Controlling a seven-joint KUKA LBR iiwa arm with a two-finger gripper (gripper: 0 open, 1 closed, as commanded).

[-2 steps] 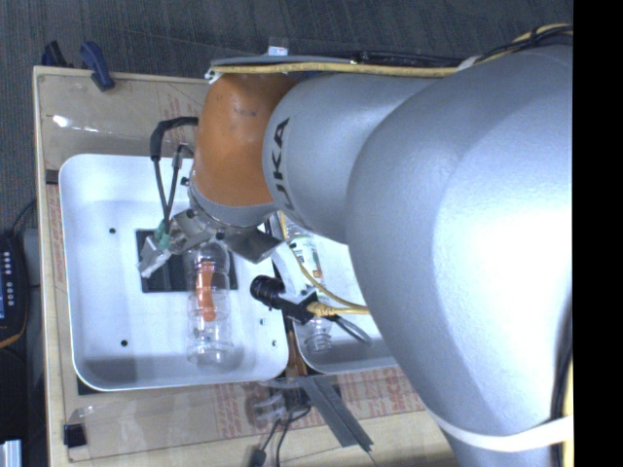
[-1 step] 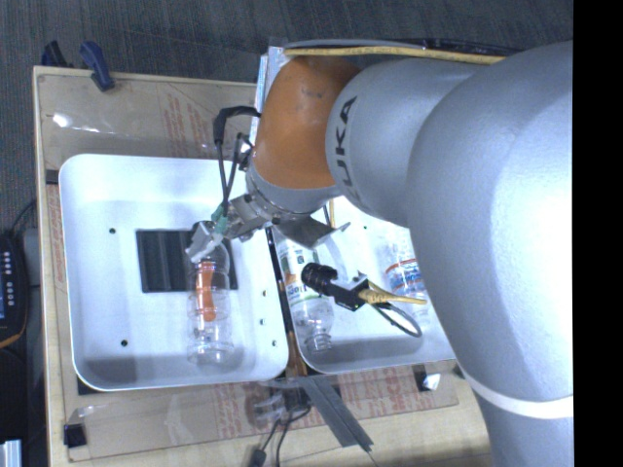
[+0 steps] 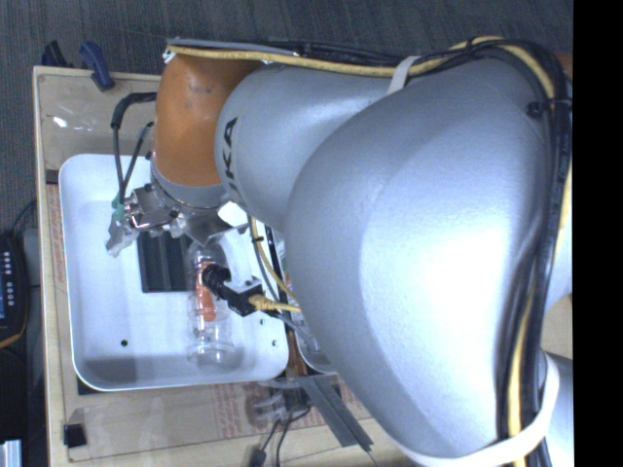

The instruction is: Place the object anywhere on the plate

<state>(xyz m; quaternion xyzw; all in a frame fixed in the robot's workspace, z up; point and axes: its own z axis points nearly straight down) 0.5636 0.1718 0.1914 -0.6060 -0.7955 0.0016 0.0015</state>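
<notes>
My arm hangs low over the left bin (image 3: 78, 261), my gripper (image 3: 165, 261) above a clear plastic bottle (image 3: 207, 319) lying on the bin floor, whether gripped I cannot tell, the plate hidden.

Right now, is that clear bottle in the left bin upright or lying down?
Lying down. The clear bottle rests lengthwise on the floor of the left bin, its long side visible from above, beside a dark flat object and below the arm's wrist.
</notes>
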